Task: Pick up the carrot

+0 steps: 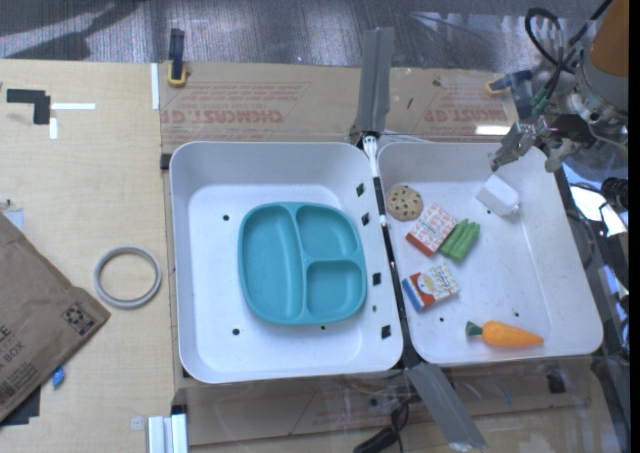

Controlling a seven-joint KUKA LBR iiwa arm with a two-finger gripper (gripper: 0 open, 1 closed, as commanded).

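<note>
The gripper (532,144) is seen with fingers spread and nothing held, poised at the far rim of the right bin (575,271), seemingly parked before descent. The carrot (508,335) is found lying flat near that bin's front wall, well apart from the gripper.

Orange carrot (512,336) with green top, teal plate (300,263), white bins (200,241), brown speckled cookie (404,202).

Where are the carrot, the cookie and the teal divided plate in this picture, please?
carrot (512,336): camera view, on the middle of its orange body.
cookie (404,202): camera view, on the centre of its brown face.
teal divided plate (268,263): camera view, on the floor of its large left compartment.
</note>
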